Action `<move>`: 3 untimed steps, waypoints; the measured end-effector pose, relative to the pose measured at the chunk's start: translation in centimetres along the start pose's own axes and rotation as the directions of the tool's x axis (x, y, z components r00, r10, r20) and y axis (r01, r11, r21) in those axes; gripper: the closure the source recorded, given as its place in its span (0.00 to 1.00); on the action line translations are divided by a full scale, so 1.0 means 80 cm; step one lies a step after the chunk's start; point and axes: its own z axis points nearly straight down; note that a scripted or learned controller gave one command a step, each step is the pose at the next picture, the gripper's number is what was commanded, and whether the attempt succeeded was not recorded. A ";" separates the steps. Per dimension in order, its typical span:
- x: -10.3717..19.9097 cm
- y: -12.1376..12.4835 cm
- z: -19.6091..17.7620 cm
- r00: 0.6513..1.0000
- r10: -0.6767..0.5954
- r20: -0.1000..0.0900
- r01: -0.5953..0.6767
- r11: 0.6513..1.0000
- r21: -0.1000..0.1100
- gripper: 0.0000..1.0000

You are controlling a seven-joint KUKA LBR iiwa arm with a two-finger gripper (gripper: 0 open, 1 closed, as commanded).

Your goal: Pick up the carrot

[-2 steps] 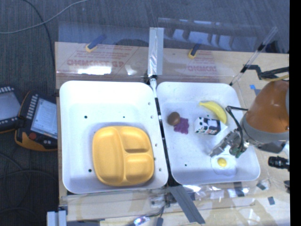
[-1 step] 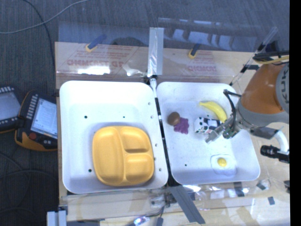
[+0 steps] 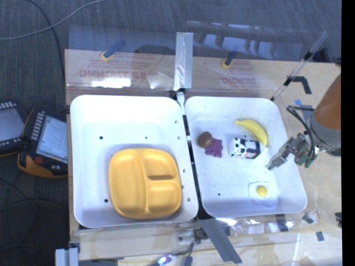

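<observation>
My gripper (image 3: 273,163) hangs over the right edge of the right bin (image 3: 222,105), pointing down and to the left. Its tip is just right of a black-and-white spotted toy (image 3: 245,148) and above a fried egg toy (image 3: 262,191). A yellow banana (image 3: 252,129) lies at the back of that bin. A brown round fruit (image 3: 204,138) and a purple bunch of grapes (image 3: 214,148) sit close to the bin's left wall. Nothing is held in the gripper.
The left bin (image 3: 100,115) holds a yellow divided tray (image 3: 145,182). A handheld pendant (image 3: 43,143) lies on the floor to the left. Cables and a bracket (image 3: 299,82) stand beside the right bin's far corner.
</observation>
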 end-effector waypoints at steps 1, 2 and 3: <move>0.000 0.000 0.000 1.000 0.000 -0.001 0.000 1.000 0.000 0.00; 0.054 0.013 0.096 0.999 0.031 0.011 -0.031 0.999 -0.004 0.00; 0.053 0.017 0.084 0.999 0.031 0.013 -0.031 0.999 -0.008 1.00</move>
